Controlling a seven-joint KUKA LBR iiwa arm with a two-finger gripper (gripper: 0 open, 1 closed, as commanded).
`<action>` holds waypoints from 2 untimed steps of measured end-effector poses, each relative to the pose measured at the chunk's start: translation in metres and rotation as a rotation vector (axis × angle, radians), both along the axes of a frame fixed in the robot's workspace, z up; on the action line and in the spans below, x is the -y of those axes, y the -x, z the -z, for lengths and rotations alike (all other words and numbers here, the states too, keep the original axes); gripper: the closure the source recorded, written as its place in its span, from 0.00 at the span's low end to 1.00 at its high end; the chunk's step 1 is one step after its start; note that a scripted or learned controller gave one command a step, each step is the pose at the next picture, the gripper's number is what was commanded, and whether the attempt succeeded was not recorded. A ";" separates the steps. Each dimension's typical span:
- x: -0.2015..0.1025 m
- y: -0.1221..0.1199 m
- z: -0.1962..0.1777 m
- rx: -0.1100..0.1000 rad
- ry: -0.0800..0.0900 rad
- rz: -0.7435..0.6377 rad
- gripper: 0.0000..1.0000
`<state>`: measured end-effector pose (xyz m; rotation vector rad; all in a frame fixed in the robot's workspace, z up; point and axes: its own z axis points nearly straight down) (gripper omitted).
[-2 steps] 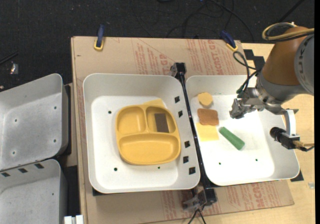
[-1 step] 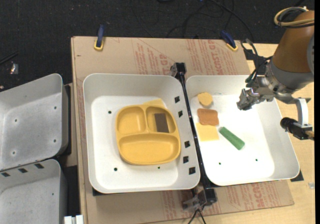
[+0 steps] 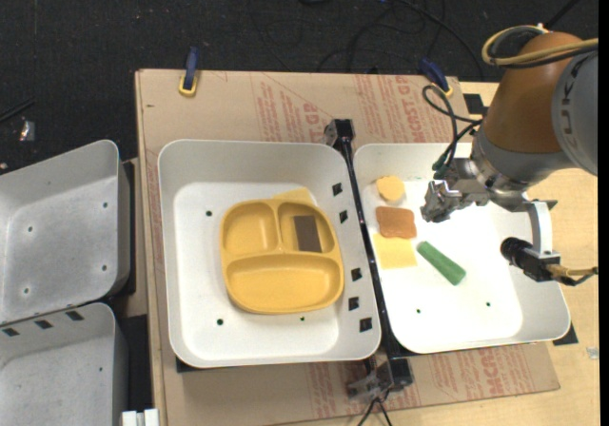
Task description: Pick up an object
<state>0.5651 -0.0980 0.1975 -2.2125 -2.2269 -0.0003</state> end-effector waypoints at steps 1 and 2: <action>-0.050 0.010 -0.015 0.001 0.000 -0.001 1.00; -0.094 0.021 -0.024 0.001 0.000 -0.001 1.00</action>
